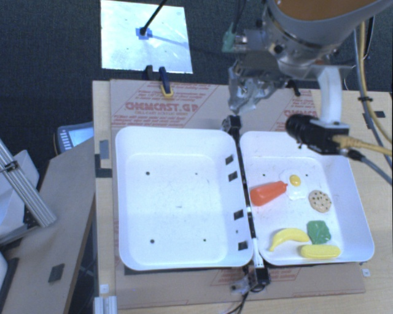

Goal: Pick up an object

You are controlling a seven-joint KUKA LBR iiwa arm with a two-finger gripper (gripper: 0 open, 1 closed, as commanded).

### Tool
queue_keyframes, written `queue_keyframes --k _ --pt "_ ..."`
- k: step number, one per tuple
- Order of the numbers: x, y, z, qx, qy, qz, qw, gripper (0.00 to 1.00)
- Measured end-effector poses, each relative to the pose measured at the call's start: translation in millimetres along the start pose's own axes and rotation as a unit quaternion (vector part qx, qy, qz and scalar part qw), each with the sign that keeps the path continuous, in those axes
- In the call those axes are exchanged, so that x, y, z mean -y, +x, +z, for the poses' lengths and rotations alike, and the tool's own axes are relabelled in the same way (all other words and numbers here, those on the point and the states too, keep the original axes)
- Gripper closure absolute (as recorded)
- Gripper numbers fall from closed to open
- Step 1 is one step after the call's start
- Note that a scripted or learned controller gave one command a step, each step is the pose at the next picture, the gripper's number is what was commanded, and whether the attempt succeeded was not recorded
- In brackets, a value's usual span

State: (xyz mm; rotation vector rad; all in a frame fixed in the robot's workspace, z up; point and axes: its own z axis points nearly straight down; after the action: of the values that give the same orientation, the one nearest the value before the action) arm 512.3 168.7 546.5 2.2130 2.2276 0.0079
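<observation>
Hovering: gripper (241, 101) hangs above the far end of the divider between the two bins, nothing between its fingers; how wide they stand, cannot tell.
Right bin (344, 184): carrot (268, 193) near the divider, fried egg (294, 184) just right of it, cookie (320, 200) beyond.
Near edge: banana (288, 237), green piece (319, 231), corn cob (320, 251).
Left bin (178, 202): white, shallow.

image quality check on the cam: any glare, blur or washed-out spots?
Camera view: bins near blown-out white, with soft shadows at their rims; bright glare on the metal sheet at the top; arm large and soft at the top edge; gripper slightly blurred; toys such as the carrot and banana sharp and evenly lit.
</observation>
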Motion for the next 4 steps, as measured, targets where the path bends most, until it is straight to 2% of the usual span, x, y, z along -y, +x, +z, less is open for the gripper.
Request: queue_keyframes --k 4 --pt "-1 0 -45 -0.002 -0.005 -0.005 1.0000 1.00"
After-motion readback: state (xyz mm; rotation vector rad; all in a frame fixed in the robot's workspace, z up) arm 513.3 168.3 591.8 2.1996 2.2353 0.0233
